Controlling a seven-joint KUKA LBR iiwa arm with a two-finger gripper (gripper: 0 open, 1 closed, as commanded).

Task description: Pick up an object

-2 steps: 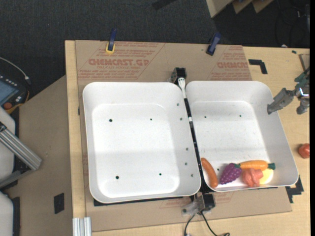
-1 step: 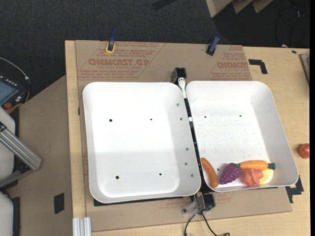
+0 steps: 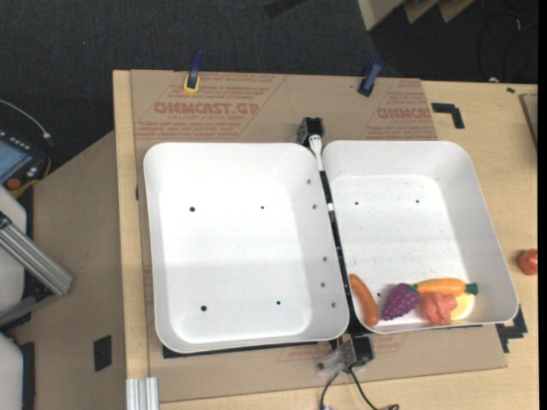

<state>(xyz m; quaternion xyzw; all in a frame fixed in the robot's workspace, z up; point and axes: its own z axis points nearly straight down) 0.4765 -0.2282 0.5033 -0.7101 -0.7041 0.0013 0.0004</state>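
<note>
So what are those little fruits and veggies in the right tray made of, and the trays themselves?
The purple grapes, carrot and orange sausage-like piece look like moulded toy plastic: flat, saturated colours with a slight sheen. The two bins appear to be thin formed white plastic, smooth and matte, with rounded corners. They sit on brown printed cardboard.

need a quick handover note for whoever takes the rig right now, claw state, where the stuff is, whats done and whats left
Claw: nothing to report on its state from this camera view.
Objects: all bunched in the near corner of the right bin: an orange sausage-shaped piece against the left wall, purple grapes beside it, then a carrot lying over a red piece and a yellow piece.
A small red-orange item sits on the bench outside that bin.
The left bin is beside it.
Done: no pick visible.
Left: grasp and lift one object.
</note>
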